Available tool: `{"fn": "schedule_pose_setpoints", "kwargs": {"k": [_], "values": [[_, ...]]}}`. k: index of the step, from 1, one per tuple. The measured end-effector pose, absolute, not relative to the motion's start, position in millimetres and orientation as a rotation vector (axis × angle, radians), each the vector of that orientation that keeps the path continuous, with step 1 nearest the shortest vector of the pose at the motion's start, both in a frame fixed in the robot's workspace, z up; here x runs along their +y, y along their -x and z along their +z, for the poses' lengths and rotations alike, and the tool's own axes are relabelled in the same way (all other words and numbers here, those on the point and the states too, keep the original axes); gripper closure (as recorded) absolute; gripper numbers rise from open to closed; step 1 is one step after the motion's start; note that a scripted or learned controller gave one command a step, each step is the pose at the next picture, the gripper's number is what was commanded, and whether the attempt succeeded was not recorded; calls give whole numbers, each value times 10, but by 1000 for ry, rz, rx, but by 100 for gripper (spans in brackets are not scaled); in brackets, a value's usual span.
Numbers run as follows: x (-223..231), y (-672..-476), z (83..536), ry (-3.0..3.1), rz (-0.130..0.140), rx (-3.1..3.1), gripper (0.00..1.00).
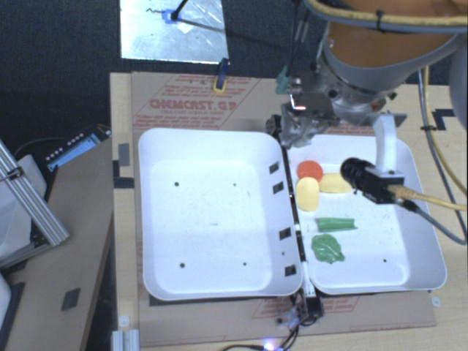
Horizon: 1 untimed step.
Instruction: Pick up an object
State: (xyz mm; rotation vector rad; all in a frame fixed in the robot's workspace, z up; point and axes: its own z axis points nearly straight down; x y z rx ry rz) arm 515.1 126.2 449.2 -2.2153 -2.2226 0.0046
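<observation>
Two shallow white bins sit side by side on a brown cardboard sheet (197,101) printed with red letters. The left bin (212,218) is smooth moulded plastic with rounded corners and a few small dark holes in its floor. The right bin (395,269) holds five small toys near its left wall: a round orange-red ball (310,170), a pale yellow egg shape (307,194) just below it, a flatter yellow piece (335,183) touching beside that, a long green pod (336,224), and a crinkled green leaf (327,248) at the bottom. Black clips (287,234) line the seam between the bins.

The arm (387,20), glossy orange over grey metal with yellow cables, comes in from the upper right. Its gripper (296,134) hangs at the top of the seam, just above the orange ball; whether it is closed or released cannot be told, and nothing visible sits in it. A black cylinder on a white bracket (365,178) juts over the right bin.
</observation>
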Motion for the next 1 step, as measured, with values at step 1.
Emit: {"fn": "schedule_pose_setpoints", "kwargs": {"k": [1], "values": [[1591, -6247, 4926, 2220, -14, -2232, 100]]}}
